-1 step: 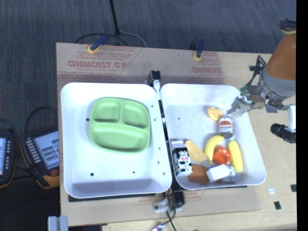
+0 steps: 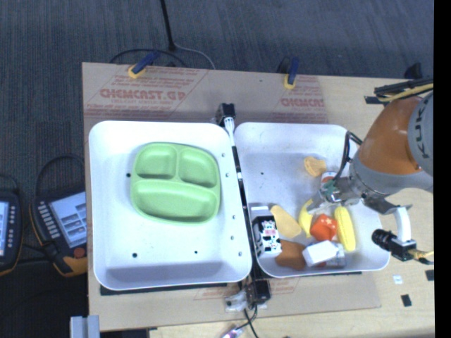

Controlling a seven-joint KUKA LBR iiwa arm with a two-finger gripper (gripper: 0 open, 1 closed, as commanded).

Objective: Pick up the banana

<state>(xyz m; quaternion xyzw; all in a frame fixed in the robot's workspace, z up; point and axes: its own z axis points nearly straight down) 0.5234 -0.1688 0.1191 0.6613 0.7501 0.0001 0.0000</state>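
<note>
Two shallow white bins sit side by side on the bench [image 2: 141, 90]. The left bin [image 2: 106, 210] holds a green divided plate [image 2: 175, 182], lying flat near its centre. The right bin [image 2: 282, 143] holds a cluster of toy food along its near right portion. The banana [image 2: 344, 229] lies there, yellow, running roughly front to back, touching a red tomato-like piece [image 2: 323, 227] on its left. A second yellow piece [image 2: 306, 219] sits just beyond the red one. A pale yellow wedge [image 2: 285, 221], a brown piece [image 2: 289, 253], a white block [image 2: 320, 252] and a black-and-white box [image 2: 266, 236] lie nearby. A small orange piece [image 2: 314, 165] rests apart, further back. The gripper [image 2: 332, 190] is low over the right bin, just behind the banana's far end. Whether its fingers are apart or together cannot be told. Nothing is seen between them.
</note>
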